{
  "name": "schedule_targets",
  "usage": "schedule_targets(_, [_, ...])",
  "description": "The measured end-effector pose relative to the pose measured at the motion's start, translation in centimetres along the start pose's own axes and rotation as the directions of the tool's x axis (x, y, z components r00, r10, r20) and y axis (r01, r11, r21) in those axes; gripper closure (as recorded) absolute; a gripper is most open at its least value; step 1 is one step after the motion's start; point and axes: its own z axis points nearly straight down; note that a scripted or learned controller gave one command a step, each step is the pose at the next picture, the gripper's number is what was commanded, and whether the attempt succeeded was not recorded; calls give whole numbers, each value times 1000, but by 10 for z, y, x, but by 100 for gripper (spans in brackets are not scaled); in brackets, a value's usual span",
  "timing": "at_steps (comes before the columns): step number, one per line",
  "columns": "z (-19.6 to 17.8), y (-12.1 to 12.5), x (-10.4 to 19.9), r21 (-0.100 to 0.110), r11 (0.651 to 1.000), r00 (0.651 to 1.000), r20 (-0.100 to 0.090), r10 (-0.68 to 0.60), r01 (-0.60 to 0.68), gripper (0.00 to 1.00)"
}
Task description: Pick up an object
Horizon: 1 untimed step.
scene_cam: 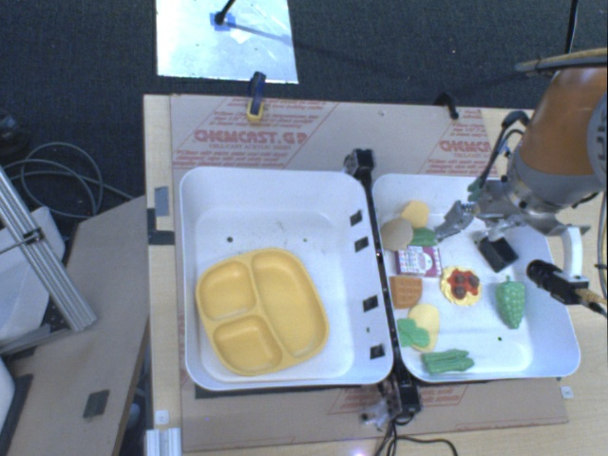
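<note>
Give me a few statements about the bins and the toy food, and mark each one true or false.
1. The yellow divided tray lies in the left bin. True.
2. The tool hangs over the left bin. False: it is over the right bin.
3. The green grapes sit in the right bin. True.
4. The yellow tray carries toy food. False: its compartments are bare.
</note>
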Motion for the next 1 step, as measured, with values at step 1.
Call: schedule_targets(1, [-128,58,17,-18,1000,1000,3,-6,6,0])
